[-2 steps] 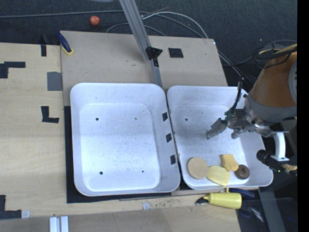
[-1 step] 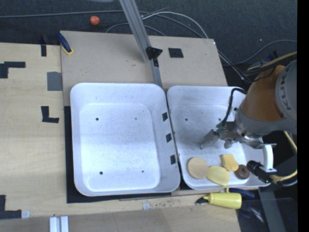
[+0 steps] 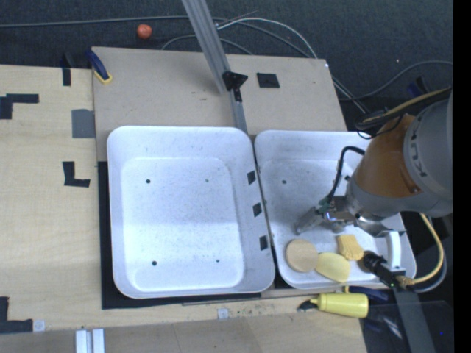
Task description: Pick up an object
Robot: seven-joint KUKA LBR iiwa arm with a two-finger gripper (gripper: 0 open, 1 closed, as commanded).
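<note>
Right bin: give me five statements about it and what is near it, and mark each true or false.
1. A tan disc lies in the right bin. True.
2. The pincer is over the left bin. False: it is over the right bin, above the disc.
3. A pale yellow lump lies right beside the disc. True.
4. The yellow-handled tool lies inside the left bin. False: it lies on the bench below the right bin's front rim.
5. The orange ball sits in the right bin. False: it is on the dark floor beyond the bench, far from both bins.
</note>
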